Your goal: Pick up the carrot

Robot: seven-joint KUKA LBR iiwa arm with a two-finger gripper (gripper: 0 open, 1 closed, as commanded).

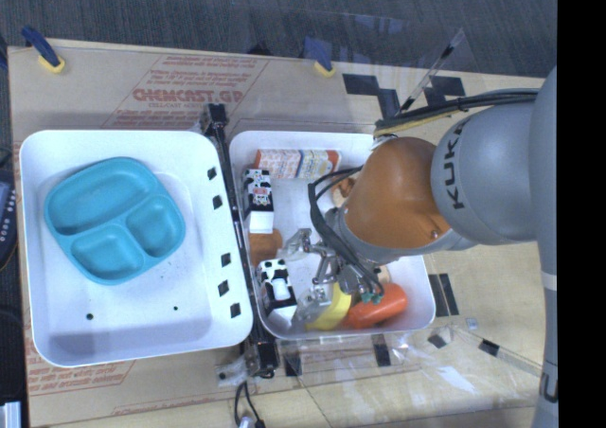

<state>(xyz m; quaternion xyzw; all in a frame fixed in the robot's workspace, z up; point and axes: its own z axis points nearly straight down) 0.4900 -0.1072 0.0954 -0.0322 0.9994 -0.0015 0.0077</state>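
The carrot (386, 306) is orange with a bit of green at its stem end. It lies along the front wall of the right bin (417, 270), next to a yellow object (331, 310). My gripper (322, 265) hangs low in the middle of that bin, just behind and to the left of the carrot, over the yellow object. The orange wrist band and grey arm cover the bin's right half. Nothing shows in the gripper's grasp.
The right bin also holds an orange-and-white packet (295, 163) at the back, two black-and-white toys (258, 187) (275, 281), a white block (260, 222) and a brown block (265, 245) along its left wall. A blue divided plate (114, 218) lies in the left bin (123, 331).
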